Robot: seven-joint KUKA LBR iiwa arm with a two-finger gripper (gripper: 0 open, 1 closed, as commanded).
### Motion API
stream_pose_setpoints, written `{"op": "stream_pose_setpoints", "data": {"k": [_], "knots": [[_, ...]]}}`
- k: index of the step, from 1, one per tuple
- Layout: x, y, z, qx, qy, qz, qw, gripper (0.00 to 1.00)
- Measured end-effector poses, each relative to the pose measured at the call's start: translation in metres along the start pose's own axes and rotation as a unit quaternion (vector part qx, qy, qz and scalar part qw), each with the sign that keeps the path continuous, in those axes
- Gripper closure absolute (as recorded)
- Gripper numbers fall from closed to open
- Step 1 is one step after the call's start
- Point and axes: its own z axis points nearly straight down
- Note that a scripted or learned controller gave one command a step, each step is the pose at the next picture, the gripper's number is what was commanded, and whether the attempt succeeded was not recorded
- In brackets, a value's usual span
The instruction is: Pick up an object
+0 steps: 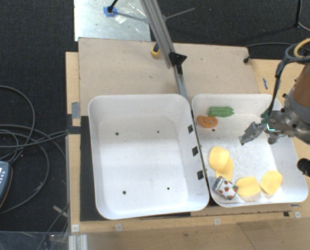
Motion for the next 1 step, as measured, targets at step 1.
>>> {"op": "stream_pose_setpoints", "data": {"k": [1], "knots": [[-0.0002,0.0007,-0.0017,-0.002,0.0,0.001,1.0,0.0]]}}
